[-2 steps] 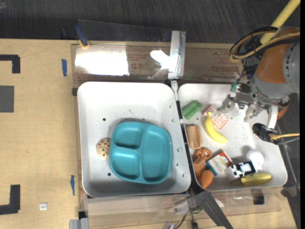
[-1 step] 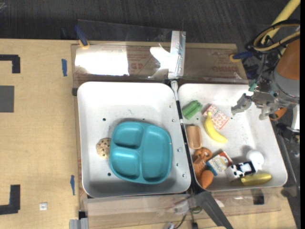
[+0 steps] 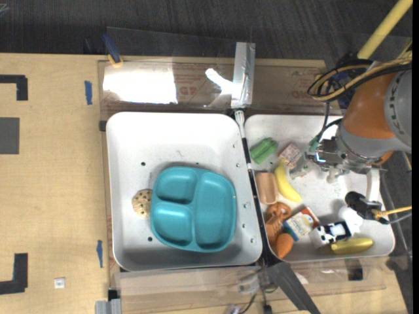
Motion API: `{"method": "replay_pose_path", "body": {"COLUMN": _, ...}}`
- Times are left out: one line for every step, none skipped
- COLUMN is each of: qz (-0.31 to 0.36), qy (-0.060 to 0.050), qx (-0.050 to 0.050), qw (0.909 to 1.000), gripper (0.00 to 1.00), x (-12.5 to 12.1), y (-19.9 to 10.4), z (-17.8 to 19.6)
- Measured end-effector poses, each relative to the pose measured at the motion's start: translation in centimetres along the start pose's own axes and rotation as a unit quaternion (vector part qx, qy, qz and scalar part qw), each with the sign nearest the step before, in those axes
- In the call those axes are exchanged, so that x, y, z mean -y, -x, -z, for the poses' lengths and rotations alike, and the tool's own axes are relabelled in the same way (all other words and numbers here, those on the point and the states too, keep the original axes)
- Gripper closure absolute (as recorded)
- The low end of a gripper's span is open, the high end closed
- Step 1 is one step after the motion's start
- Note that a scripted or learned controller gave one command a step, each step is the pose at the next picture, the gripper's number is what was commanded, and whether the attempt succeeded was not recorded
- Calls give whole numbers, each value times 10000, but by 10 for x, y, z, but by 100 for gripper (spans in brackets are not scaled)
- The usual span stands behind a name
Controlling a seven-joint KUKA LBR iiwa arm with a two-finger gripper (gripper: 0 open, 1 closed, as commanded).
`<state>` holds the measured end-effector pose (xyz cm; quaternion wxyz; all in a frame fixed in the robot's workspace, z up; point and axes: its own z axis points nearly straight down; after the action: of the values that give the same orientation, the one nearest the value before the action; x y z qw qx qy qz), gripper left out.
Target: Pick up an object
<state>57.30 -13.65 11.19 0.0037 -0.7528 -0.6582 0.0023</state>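
Hovering over the right bin (image 3: 383, 237), the gripper (image 3: 327, 165) sits near the banana (image 3: 285, 184). Crowded toys could deflect a grasp.

The left bin (image 3: 124, 136) has open floor along its top and down its left side; a teal divided tray (image 3: 194, 208) fills the lower middle, with a cookie (image 3: 141, 202) touching its left edge. The right bin (image 3: 386, 241) is crowded along its left wall and bottom by a green piece (image 3: 264, 150), a banana (image 3: 285, 183) and other toys. Bare floor remains mid-right, under the arm (image 3: 373, 120).
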Motion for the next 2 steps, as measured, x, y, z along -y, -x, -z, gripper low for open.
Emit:
{"method": "replay_pose_path", "body": {"qz": 623, "qy": 79, "qx": 15, "qw": 9980, "gripper": 0, "x": -29, "y": -46, "z": -25}}
{"method": "replay_pose_path", "body": {"qz": 618, "qy": 107, "qx": 21, "qw": 9980, "gripper": 100, "x": -31, "y": -46, "z": -13}}
